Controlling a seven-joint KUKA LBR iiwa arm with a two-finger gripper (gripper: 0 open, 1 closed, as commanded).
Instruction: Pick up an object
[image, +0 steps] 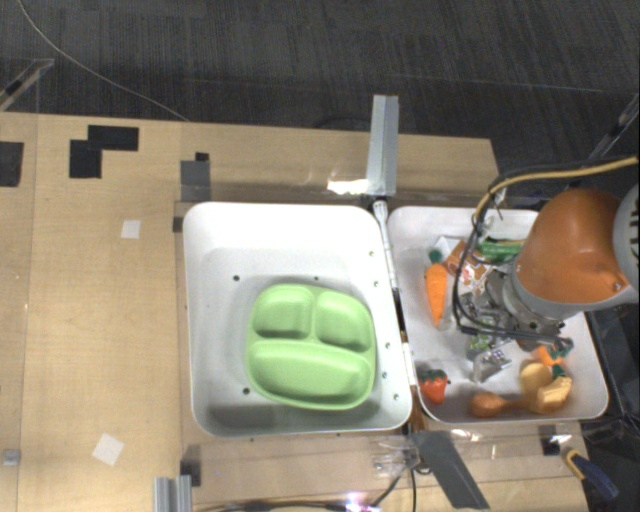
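Note:
The right bin (600, 405) holds several toy foods. An orange carrot (436, 287) lies at its left side, and a small red fruit (433, 385) sits at its front left corner. Along the front wall lie a brown oval piece (488, 404), a yellow piece (535, 376) and a tan piece (552, 393). My gripper (490, 358) hangs low over the middle of this bin, just above the brown and yellow pieces, under the orange wrist band (570, 250). The wrist and cables hide whatever lies under it.
The left bin (215, 300) holds a green divided plate (310, 345). A metal post (383, 145) stands behind the wall shared by the two bins. Bare wooden bench (90, 330) lies to the left. A green-and-white item (497, 247) shows at the back of the right bin.

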